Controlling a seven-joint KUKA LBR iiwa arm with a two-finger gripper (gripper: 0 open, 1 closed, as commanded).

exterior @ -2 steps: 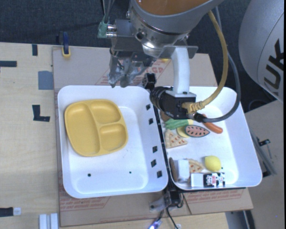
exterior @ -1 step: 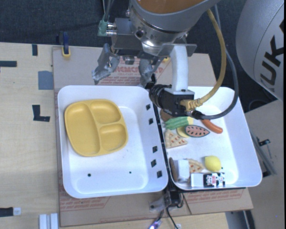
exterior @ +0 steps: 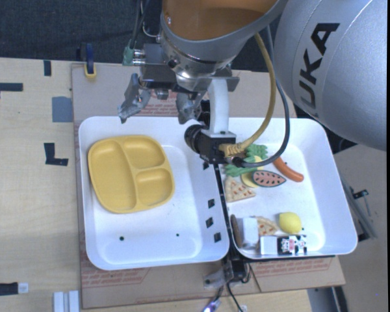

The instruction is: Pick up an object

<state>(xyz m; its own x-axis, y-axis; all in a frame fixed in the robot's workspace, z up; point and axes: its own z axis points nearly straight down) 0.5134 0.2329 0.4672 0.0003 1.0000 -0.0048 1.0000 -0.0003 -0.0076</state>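
The gripper point(exterior: 157, 106) is hovering over the far edge of the left bin point(exterior: 104, 239), its fingers spread and holding nothing. The pickable toy food point(exterior: 263, 174) is lying in the right bin point(exterior: 335, 200); a yellow tray point(exterior: 130, 172) is occupying the left.

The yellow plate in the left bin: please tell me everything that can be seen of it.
The yellow plate is a shallow tray with rounded corners, moulded in what looks like matte plastic. Raised ridges split it into three compartments: one long one along its left side and two smaller ones on the right. All three hold nothing. It lies flat, right side up and slightly turned, in the upper left part of the left bin, resting on the bin's floor. Nothing else touches it; the tool is above its upper edge, apart from it.
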